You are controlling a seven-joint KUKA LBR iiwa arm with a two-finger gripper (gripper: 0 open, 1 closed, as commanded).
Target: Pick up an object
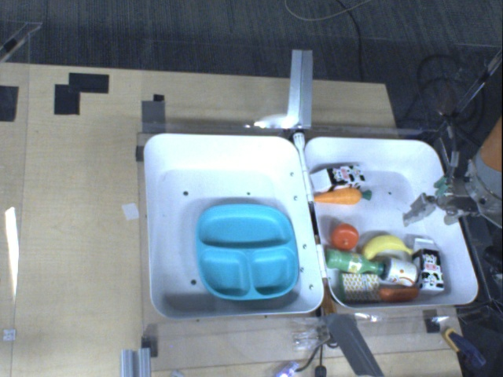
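1. I take the right bin [393, 163] as my landmark; it sits on the counter [71, 234] touching the left bin [169, 210], which holds a blue divided tray [247, 250].
2. The arm comes in over the right bin's right rim. Its end effector [428, 206] hangs above the bin's right side, over bare white floor. I cannot tell how wide it stands, and I see nothing in its hold.
3. No pick has been made yet, I judge; every candidate lies in the right bin.
4. Largest first: the yellow banana [385, 247] lies near the bin's middle front, just beside the red tomato [343, 236] on its left.
5. The green bottle [354, 262] lies flat in front of those two, touching a grater [361, 287] and a white cup [402, 272]. That front corner is crowded, so I would avoid it.
6. The orange carrot [338, 197] lies against the bin's left wall, with a black-and-white carton [346, 176] just behind it. A second such carton [428, 269] stands at the front right.
7. My advice: go for the banana. It is nearest the end effector and has open floor behind it. I would line up across its narrow width, descend straight, and close only once low.
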